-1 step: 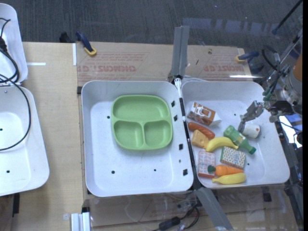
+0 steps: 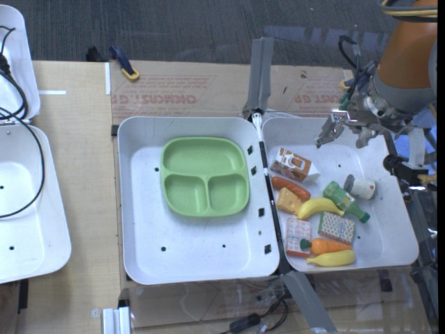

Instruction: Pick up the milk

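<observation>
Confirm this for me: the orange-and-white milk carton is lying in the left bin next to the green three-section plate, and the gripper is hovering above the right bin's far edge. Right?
Not quite. The orange-and-white milk carton lies in the right white bin, among the toy foods, not in the left white bin with the green three-section plate. The camera view shows this. The gripper does hover above the right bin's far edge.

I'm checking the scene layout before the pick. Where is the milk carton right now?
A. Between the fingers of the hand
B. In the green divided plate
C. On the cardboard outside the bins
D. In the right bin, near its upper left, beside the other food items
D. The milk carton lies in the right bin, just above the sausage, with the hand hovering apart from it to the upper right.
</observation>
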Tool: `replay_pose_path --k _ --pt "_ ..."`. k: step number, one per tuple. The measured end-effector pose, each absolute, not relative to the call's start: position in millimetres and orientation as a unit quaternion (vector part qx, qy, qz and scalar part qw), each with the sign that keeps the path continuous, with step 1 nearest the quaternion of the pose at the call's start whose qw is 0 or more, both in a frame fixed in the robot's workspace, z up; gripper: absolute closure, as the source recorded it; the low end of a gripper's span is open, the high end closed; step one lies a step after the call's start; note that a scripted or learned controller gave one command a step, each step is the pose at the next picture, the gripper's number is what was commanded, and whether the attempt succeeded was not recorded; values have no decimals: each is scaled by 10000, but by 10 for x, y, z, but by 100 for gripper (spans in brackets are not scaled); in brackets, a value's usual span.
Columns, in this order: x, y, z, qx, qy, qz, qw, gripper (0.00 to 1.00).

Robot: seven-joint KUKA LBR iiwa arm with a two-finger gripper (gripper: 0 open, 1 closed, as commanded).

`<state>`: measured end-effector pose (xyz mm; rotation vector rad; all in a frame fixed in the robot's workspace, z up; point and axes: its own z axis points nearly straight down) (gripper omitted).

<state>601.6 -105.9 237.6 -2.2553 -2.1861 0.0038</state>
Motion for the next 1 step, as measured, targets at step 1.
replay_pose_path --k 1 --pt "6052 -1412 2895 -7446 -6675 11 -4 0"
